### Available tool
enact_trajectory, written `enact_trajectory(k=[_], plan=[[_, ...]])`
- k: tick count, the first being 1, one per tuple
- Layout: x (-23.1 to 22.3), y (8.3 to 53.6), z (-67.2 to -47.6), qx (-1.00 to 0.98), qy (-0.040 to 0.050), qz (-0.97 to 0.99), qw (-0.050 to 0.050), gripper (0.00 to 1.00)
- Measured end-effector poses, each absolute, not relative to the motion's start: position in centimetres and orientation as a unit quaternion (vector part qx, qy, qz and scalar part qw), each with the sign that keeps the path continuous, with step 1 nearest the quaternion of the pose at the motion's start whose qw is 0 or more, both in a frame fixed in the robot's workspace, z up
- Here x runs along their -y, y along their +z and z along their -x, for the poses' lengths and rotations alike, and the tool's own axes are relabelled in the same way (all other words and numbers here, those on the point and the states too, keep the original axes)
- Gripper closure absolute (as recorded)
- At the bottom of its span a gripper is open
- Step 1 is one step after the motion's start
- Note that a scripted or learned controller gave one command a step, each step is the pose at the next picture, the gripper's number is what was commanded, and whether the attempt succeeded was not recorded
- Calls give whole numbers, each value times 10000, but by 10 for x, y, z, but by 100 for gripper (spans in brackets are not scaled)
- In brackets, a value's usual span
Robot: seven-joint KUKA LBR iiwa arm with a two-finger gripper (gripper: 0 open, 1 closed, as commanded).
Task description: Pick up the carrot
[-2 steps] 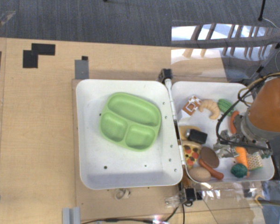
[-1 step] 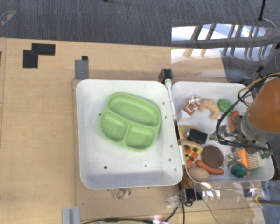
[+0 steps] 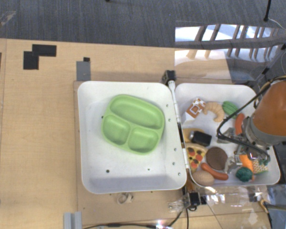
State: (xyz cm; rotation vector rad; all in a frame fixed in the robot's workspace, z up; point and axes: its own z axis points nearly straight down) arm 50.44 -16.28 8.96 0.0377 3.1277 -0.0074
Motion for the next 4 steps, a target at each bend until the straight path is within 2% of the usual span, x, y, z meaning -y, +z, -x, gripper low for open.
enact_trajectory(k=[1, 2, 3, 4], plan=[[164, 90, -494, -9964, -28, -844, 110, 0], [122, 90, -493, -9671, 4, -2541, 93, 0], [180, 90, -511, -9978, -9, -656, 87, 0], [166, 90, -495, -9952, -30, 969, 113, 0]])
